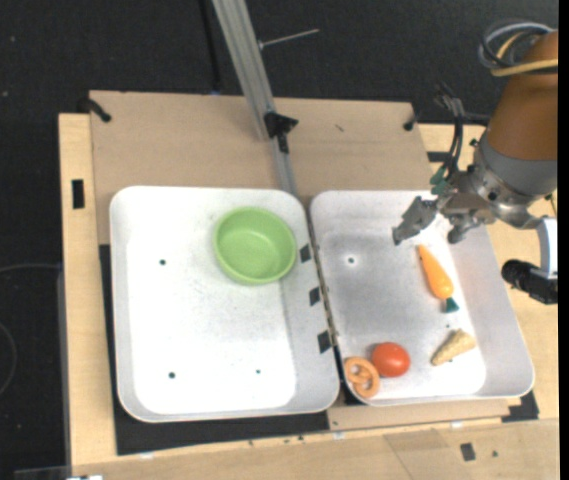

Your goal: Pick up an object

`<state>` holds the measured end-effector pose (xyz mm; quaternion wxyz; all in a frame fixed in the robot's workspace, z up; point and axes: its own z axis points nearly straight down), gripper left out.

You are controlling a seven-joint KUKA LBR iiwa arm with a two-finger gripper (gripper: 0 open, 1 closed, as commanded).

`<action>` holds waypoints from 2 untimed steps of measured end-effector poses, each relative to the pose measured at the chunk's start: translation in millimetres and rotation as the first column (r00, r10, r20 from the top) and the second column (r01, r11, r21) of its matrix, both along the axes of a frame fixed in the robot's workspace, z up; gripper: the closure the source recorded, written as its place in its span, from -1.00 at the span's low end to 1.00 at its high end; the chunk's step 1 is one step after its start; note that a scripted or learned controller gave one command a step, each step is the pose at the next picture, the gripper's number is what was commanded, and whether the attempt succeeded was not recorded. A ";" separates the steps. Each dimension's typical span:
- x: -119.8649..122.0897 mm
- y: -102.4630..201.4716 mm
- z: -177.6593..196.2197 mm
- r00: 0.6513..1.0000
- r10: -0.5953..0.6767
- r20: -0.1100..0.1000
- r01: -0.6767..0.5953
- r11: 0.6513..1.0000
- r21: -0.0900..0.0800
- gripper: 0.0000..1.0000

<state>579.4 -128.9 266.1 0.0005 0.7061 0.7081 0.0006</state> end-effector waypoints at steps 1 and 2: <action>0.0 0.0 0.1 1.000 -0.001 0.000 0.001 1.000 0.000 -1.00; -0.6 8.4 -49.3 1.000 -0.005 -0.001 0.005 1.000 -0.001 -1.00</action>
